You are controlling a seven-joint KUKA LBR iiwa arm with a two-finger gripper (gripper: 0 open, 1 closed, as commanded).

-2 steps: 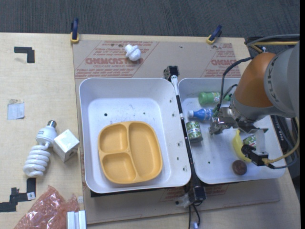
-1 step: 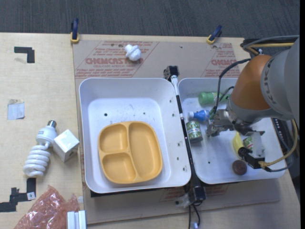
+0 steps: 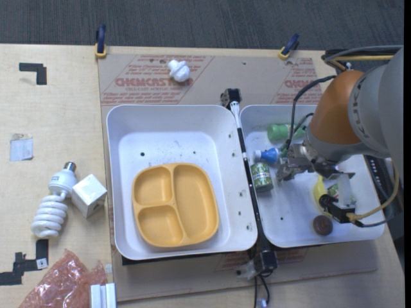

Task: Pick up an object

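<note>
Dark grey carpet (image 3: pixel 192 8) ran along top, beyond bench. Pale wooden bench top (image 3: pixel 51 127) carried brown printed cardboard sheet (image 3: pixel 154 76), held by blue clamps (image 3: pixel 100 40). Left bin (image 3: pixel 122 127) held yellow divided plate (image 3: pixel 174 204). Right bin (image 3: pixel 289 230) held green can (image 3: pixel 262 176), green object (image 3: pixel 278 131), blue-white piece (image 3: pixel 268 154), yellow item (image 3: pixel 319 190), brown ball (image 3: pixel 322 224). Spiral bulb (image 3: pixel 54 203), white cube (image 3: pixel 89 194), red mesh (image 3: pixel 61 281) lay on bench, left. Gripper (image 3: pixel 286 171) hung low over right bin, just beside can; grip unreadable.
</note>
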